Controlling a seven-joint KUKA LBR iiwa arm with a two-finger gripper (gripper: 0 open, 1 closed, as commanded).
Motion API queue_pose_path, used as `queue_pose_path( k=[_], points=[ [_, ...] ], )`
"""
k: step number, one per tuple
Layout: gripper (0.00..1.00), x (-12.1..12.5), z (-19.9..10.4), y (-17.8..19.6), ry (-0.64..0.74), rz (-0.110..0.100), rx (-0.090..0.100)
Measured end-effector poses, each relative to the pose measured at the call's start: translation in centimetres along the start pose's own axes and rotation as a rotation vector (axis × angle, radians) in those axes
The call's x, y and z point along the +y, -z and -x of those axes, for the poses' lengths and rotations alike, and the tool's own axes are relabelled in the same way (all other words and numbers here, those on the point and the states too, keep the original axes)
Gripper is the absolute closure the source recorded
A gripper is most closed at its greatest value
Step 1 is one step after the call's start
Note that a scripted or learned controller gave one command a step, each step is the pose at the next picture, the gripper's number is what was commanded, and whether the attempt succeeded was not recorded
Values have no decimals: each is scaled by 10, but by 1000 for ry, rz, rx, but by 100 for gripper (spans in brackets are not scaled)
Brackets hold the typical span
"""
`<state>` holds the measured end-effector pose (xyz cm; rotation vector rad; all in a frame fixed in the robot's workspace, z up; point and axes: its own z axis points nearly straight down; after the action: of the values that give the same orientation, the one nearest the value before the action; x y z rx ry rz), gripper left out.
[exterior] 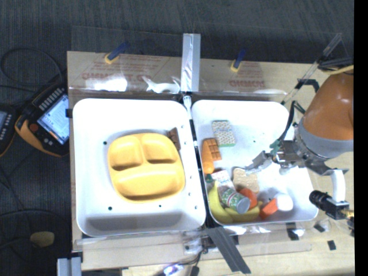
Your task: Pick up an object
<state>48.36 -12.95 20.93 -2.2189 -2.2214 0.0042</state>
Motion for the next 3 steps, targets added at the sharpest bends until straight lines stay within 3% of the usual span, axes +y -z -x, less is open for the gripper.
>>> queue_pose_path(
  k=[1, 2, 3],
  points=[
    [0, 5, 26, -116, -110, 16, -2],
    [100, 7, 27, -105, -111, 23, -3],
    [100, 8, 50, -116, -196, 21, 5]
  ],
)
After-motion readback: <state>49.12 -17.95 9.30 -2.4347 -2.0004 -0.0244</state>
